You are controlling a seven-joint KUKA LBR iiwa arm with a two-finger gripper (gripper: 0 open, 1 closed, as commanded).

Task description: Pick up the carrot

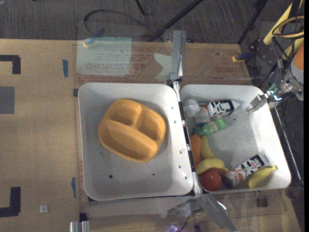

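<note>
Front of right bin: we see a red tomato [211, 180] at the near wall, a black-and-white bottle [245, 169] lying just to its right, and a yellow banana [260, 176] touching that bottle in the near right corner.
Carrot: we find the carrot [195, 149] lying lengthwise against the right bin's left wall, just beside a second banana [208, 154].
Left bin: we note a yellow divided plate [132, 129] resting in the left bin [91, 144].
Back of right bin: a green bottle [211, 127], a small black-and-white carton [221, 108] and a white object [191, 107] crowd the far left corner.
Hand: the hand [260, 101] sits over the right bin's [270, 134] far right rim, well apart from the carrot; we cannot tell whether it is apart or together.
Worktop: brown board [38, 144] with blue tape marks.
</note>
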